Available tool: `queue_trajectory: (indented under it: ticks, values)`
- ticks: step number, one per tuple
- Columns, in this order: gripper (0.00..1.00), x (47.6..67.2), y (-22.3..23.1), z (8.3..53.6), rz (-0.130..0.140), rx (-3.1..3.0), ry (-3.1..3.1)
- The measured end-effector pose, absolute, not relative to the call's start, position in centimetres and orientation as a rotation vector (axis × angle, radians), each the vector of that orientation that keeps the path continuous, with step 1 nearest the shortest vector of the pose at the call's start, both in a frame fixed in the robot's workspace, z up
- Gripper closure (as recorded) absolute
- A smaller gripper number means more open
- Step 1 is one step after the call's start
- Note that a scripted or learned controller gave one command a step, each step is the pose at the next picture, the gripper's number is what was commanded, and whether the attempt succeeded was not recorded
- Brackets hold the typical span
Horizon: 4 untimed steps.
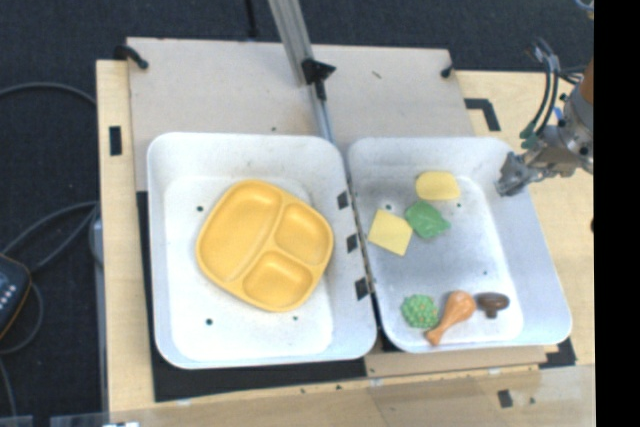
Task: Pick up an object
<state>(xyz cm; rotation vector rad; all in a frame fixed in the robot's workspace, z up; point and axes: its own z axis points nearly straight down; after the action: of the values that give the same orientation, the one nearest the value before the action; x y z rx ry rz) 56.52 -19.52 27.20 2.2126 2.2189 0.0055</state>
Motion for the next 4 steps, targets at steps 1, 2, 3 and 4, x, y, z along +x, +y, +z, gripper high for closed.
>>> queue_trajectory:
  ticks: [1, 2, 3, 4]
  values:
    - [1.0, 58.2, -14.3, 27.9, 0.004, 2.211, 2.228]
    - [1.0, 59.5, -9.5, 28.3, 0.004, 2.212, 2.228]
    - [1.0, 61.3, -4.0, 26.6, 0.0, 2.214, 2.229]
    - [1.0, 62.9, 2.0, 26.3, 0.003, 2.212, 2.23]
